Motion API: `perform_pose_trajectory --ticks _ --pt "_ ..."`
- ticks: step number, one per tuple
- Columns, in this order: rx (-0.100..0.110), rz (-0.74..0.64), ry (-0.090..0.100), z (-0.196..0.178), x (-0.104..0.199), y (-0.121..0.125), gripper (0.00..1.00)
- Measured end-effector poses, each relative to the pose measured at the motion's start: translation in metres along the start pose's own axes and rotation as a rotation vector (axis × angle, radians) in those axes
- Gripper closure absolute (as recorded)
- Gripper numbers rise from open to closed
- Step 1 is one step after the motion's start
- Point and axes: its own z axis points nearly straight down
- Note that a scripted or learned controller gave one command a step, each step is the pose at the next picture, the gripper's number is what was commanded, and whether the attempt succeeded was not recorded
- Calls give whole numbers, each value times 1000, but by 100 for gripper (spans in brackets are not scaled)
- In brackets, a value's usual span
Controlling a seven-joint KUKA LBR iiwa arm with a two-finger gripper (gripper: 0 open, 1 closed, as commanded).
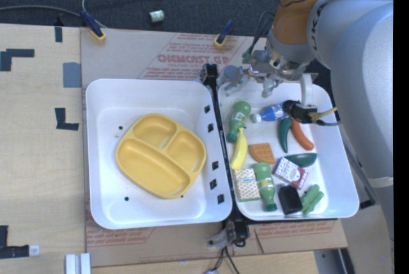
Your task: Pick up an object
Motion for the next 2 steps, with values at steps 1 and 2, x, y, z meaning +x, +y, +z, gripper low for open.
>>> perform_pose_trajectory --ticks 1,2 --pt "1 0 0 83 -46 -2 0" --pt "0 -2 -1 72 -46 -2 100"
